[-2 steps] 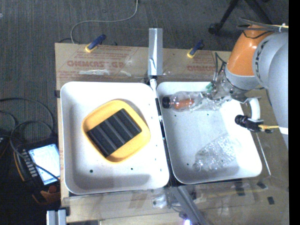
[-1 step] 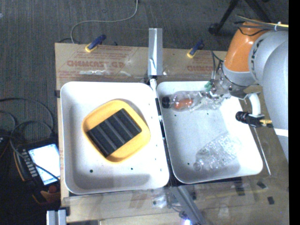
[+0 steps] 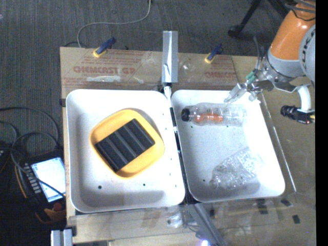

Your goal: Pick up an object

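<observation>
At the right bin's (image 3: pixel 274 152) far right corner, gripper (image 3: pixel 237 94) hovers, grip state unreadable. Clear plastic bottle (image 3: pixel 212 115) and crumpled clear wrapper (image 3: pixel 236 169) lie unlifted; pick not begun.

Bottle (image 3: pixel 212 115) and crumpled plastic (image 3: pixel 234 169) in right bin (image 3: pixel 271 152).

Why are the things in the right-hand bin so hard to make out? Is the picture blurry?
In the camera view both are clear plastic: the bottle and the crumpled wrapper nearly vanish against the white right bin. The image is slightly soft; the yellow and black object reads plainly.
</observation>
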`<state>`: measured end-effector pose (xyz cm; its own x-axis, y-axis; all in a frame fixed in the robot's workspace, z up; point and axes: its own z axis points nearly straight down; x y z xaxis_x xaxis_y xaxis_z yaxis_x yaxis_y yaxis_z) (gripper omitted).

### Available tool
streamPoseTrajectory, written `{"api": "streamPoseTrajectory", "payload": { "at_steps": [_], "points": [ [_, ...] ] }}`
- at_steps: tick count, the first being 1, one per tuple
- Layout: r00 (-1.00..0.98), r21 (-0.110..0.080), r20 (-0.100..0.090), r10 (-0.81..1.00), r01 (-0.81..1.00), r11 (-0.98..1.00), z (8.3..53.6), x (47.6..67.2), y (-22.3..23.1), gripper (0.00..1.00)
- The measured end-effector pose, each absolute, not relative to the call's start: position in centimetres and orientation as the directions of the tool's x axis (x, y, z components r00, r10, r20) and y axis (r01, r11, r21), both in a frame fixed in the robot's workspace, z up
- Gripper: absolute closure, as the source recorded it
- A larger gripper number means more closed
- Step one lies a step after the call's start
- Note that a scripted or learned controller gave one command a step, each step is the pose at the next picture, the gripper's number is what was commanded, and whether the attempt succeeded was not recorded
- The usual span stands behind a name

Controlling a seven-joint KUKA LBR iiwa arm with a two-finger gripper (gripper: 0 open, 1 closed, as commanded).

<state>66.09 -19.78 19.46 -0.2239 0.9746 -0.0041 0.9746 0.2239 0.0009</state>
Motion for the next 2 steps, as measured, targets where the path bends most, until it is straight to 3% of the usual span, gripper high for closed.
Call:
{"api": "streamPoseTrajectory", "payload": {
  "at_steps": [1, 2],
  "points": [
    [-0.258, 0.001, -0.005, 0.966, 0.966, 0.258, 13.53, 66.81, -13.29, 0.0],
    [-0.259, 0.001, -0.006, 0.966, 0.966, 0.259, 14.49, 66.85, -13.23, 1.0]
  ]
}}
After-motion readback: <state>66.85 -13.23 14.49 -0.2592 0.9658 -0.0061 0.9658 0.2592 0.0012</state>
